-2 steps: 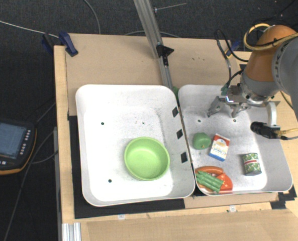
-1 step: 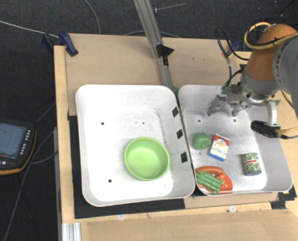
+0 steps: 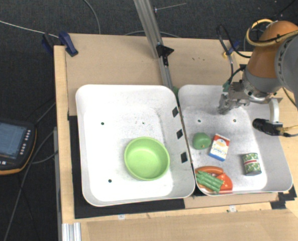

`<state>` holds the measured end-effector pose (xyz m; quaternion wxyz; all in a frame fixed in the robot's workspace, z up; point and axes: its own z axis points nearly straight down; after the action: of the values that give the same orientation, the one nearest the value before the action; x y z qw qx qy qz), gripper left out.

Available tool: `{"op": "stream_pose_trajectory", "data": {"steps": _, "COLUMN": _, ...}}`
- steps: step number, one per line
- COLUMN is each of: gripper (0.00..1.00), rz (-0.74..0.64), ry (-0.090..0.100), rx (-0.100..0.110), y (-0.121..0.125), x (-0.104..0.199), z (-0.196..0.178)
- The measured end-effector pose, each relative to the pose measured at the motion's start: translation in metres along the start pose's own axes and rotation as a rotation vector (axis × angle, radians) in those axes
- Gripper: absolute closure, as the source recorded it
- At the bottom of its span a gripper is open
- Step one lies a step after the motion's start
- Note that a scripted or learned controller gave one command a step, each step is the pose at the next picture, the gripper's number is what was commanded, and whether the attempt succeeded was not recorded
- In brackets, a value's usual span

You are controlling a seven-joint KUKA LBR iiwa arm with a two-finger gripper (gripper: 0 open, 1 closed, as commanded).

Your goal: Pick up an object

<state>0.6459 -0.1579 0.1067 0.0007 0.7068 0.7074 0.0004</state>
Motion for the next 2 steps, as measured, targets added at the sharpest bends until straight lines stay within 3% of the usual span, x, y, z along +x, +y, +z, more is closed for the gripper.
{"op": "stream_pose_trajectory", "data": {"steps": 2, "gripper": 1.0, "rz": 0.001, "ry": 0.0, "rx": -0.001, "y": 0.006, "x": -0.005, "z": -0.085}}
